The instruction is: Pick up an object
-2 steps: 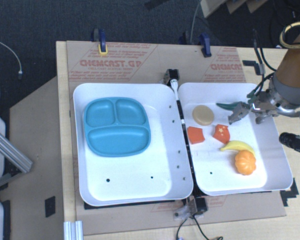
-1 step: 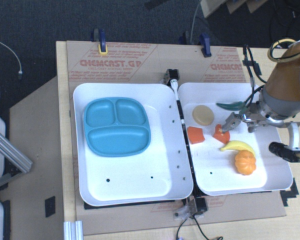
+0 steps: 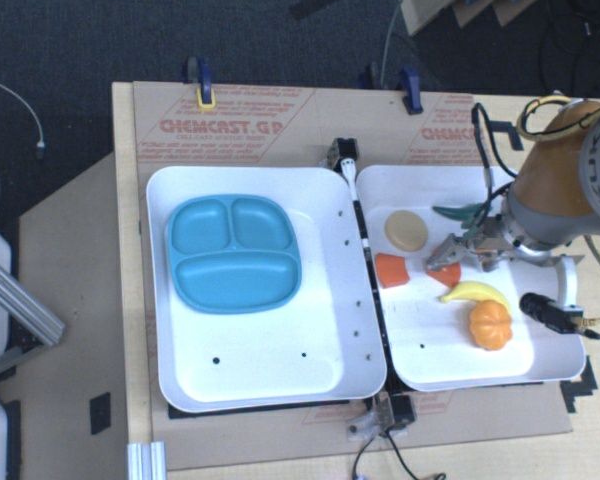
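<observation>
The gripper [image 3: 450, 258] hangs low in the right white bin [image 3: 420, 363], above a small red wedge-shaped piece [image 3: 448, 275]; its grasp cannot be told.

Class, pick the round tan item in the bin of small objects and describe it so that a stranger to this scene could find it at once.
Start at the right-hand white bin, the one next to the bin holding the blue divided plate. Look near its upper left part, just above the orange-red block. The tan disc lies there: flat, round and pale beige, while its neighbours are bright orange, red or yellow.
</observation>
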Available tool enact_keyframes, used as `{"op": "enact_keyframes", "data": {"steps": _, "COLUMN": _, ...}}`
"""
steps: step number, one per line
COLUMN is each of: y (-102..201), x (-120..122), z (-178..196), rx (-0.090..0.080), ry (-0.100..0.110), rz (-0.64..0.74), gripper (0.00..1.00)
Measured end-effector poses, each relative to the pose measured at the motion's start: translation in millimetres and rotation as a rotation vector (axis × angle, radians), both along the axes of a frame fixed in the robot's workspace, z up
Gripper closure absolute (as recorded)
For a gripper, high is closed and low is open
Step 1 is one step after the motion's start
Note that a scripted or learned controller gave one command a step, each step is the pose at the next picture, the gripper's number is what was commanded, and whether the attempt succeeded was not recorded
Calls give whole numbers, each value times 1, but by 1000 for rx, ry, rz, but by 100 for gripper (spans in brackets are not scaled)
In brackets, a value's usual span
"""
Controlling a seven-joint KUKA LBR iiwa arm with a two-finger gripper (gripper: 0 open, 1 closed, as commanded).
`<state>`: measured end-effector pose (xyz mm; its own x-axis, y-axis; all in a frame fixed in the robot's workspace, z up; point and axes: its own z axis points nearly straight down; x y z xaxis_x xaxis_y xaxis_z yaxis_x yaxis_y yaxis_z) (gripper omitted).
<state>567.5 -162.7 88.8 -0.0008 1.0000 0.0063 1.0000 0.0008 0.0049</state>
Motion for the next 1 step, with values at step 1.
{"op": "enact_keyframes", "data": {"steps": 1, "y": -2, "x": 3, "z": 16, "rx": -6, "ry": -12, "rz": 0, "gripper": 100}}
